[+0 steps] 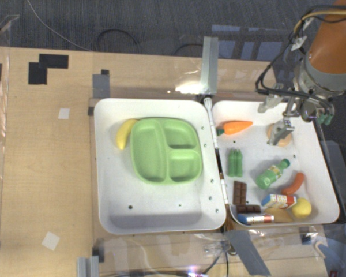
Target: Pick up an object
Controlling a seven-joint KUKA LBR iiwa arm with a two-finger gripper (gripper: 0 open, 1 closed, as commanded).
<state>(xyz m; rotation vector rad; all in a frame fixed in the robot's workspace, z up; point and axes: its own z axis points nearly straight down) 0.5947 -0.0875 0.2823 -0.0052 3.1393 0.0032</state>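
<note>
The claw [284,127] hangs over a round tan cookie [278,136] in the right bin [328,180], just right of the orange carrot [236,127]. Whether it is apart or together, I cannot tell.

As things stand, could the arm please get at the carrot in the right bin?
Probably yes: the carrot lies alone near the bin's upper left, nothing on top of it, with the tool just to its right.

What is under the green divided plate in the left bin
The green divided plate lies on the floor of the left bin. A yellow banana pokes out at its left edge; whether it runs under the plate, or what else lies beneath, is covered.
</note>
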